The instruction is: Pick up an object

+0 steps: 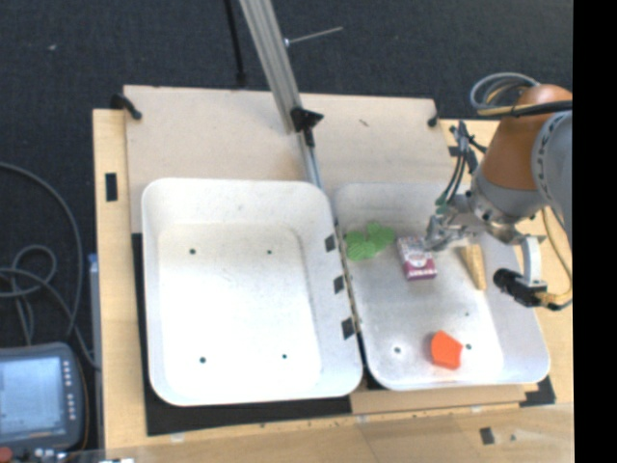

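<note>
Right bin [521,360]: orange block [445,349] nearest the front, then a small purple-and-white box [417,259] mid-bin, lying flat, gripper [436,236] right at its far-right corner, grip state cannot tell, tan wedge [471,263] beside, green lump [368,241] by left wall.

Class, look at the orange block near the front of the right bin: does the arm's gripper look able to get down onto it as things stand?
Probably yes. The orange block lies alone on the bin floor, apart from the purple box and the green thing, with nothing over it. The gripper hangs by the purple box in the same bin.
</note>
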Controlling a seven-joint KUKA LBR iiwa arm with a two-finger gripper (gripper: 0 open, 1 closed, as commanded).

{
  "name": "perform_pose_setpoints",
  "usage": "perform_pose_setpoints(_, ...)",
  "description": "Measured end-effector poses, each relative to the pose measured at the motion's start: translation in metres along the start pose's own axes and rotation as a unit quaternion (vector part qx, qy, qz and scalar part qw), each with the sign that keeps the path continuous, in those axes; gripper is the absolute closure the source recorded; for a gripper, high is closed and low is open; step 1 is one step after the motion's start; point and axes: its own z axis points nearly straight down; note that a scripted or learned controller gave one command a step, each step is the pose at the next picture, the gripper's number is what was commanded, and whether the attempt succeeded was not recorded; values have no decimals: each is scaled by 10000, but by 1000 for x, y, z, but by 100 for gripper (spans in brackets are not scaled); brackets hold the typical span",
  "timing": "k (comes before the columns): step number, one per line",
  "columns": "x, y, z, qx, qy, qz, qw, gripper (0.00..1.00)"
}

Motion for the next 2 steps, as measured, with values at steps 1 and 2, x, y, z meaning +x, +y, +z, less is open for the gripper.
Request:
perform_pose_setpoints(1, 4, 1, -46, 50, 17, -25, 10000, 100)
perform_pose_setpoints(2, 4, 5, -111, 36, 11, -34, 10000, 100)
